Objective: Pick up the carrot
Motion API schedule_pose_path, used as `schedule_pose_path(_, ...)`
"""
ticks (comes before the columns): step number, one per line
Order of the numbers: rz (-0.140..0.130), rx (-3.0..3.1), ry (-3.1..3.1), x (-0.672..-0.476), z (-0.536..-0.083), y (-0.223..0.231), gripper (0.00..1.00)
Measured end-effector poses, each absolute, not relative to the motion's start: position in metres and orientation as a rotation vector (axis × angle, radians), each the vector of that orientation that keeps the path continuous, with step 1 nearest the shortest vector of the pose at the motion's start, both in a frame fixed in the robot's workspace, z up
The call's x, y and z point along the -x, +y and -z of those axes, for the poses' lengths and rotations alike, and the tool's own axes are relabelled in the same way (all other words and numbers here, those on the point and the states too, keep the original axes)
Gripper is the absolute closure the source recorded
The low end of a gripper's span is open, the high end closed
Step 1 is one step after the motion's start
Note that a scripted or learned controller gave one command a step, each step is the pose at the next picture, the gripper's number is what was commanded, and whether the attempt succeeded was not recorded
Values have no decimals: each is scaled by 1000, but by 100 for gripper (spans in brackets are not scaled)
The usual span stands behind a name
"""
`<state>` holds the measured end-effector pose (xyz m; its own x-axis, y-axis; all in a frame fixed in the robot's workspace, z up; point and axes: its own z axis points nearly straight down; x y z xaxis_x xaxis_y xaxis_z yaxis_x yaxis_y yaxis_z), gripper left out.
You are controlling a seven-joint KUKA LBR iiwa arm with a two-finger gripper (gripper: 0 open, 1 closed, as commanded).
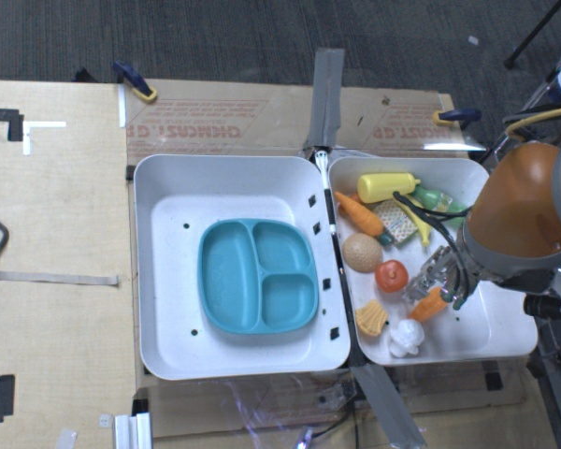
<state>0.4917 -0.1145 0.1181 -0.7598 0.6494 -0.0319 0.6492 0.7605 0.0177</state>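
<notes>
A long orange carrot [359, 214] with a green end lies slanted in the right bin [505, 340], near the bin's left wall and just above a tan egg-shaped item [361, 253]. My gripper [439, 284] hangs low over the middle of the right bin, to the right of and below the carrot and apart from it. A small orange piece [429, 306] lies directly under the gripper's tip. The orange-banded arm covers the bin's right side.
The right bin also holds a yellow banana-like item [386, 186], a green item [436, 199], a red tomato [391, 275], a yellow-tan wedge [371, 319] and a white item [406, 337]. A teal divided tray [259, 276] sits in the left bin [159, 279].
</notes>
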Motion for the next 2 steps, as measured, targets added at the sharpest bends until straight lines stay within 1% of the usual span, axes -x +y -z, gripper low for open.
schedule_pose_path(1, -9, -1070, 2909, -494, -128, -115, 100)
schedule_pose_path(2, 2, -1487, 2766, -553, -92, -109, 100)
